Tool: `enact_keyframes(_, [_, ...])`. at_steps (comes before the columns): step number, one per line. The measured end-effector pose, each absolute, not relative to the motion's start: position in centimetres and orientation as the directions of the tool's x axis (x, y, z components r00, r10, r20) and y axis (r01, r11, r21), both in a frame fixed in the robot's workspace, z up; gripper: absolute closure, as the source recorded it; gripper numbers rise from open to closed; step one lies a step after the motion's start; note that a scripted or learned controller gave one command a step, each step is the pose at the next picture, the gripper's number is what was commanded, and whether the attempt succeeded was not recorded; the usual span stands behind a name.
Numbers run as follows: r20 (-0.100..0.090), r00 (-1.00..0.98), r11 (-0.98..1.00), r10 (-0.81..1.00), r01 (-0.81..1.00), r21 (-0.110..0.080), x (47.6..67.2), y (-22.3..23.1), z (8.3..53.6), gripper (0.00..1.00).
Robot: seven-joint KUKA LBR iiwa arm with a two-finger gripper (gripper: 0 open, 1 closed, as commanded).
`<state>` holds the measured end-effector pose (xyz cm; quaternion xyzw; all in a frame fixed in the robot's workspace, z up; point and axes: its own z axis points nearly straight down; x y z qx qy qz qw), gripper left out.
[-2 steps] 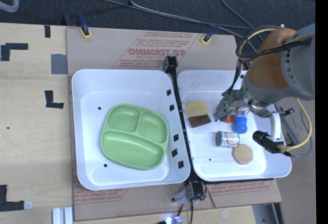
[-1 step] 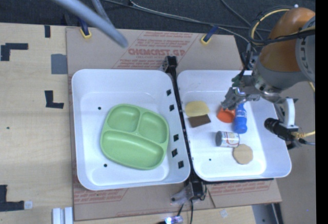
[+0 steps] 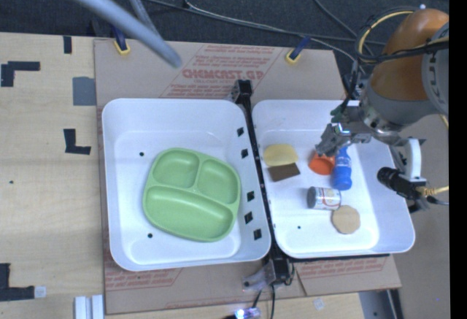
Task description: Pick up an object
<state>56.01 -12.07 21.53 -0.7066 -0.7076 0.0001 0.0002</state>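
Orange and blue objects, an orange piece [image 3: 319,163] and a blue bottle [image 3: 342,171], are approached in the right bin [image 3: 394,237] by the gripper [image 3: 334,139]; nothing is seen gripped, jaw state cannot be told. A descent onto one object is needed next.

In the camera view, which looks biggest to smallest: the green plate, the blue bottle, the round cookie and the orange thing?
1. Green plate, by far the largest.
2. Blue bottle.
3. Round cookie, close to the bottle in area, so that order is unsure.
4. Orange thing, though the gripper partly hides it.
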Motion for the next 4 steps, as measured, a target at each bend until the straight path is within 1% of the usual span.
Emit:
enact_keyframes(1, [0.001, -0.005, 0.005, 1.000, 1.000, -0.001, 56.1, -7.3, 20.8, 1.00])
enact_keyframes(2, [0.002, -0.008, 0.008, 1.000, 1.000, 0.000, 56.3, -1.5, 22.0, 1.00])
enact_keyframes(3, [0.001, -0.006, 0.006, 1.000, 1.000, -0.003, 56.5, 3.7, 21.0, 1.00])
enact_keyframes(4, [0.001, -0.007, 0.007, 1.000, 1.000, -0.002, 56.6, 9.9, 20.8, 1.00])
